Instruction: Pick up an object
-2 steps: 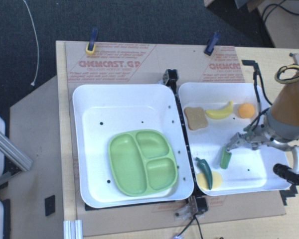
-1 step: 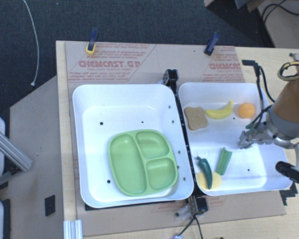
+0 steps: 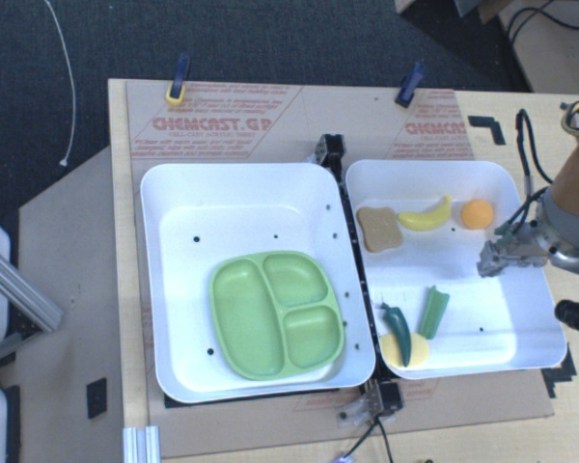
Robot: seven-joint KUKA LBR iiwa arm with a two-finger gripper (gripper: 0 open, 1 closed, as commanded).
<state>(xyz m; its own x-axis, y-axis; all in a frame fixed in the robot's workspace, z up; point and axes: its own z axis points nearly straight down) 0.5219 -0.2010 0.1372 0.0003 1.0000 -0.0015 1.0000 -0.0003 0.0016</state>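
**Small play food in the right bin, gripper just short of it**

The task names no particular object, so the likeliest candidate is the orange ball [image 3: 477,214], the piece nearest the gripper. It sits in the far corner of the right bin [image 3: 463,357], on the arm's side, just beside the tip of the yellow banana [image 3: 426,216]. It looks like light, hard plastic: smooth, round and apt to roll or squirt out of a pinch that is off centre. The best hold is probably across its widest part, with the fingers coming straight down either side.

The banana lies next to the ball, toward the divider between the bins, curved and slim. It seems stiff and light, and easiest to take across its middle. Beyond it, against the divider, rests a flat tan slice of bread [image 3: 378,228]; its low profile gives fingers little to bite on except its edges.

At the bin's near side, well apart from the ball, a green stick [image 3: 432,313] lies tilted, and beside it a dark green piece [image 3: 399,328] overlaps a yellow piece [image 3: 412,351]. These touch one another, so a grab there risks taking or knocking two.

The gripper [image 3: 494,256] hangs over the bin just on the near side of the ball, with nothing between its fingers; whether they are spread or pressed together I cannot tell.

In the left bin [image 3: 164,258] lies a green divided plate [image 3: 275,312], broad and shallow, awkward for a narrow pinch.
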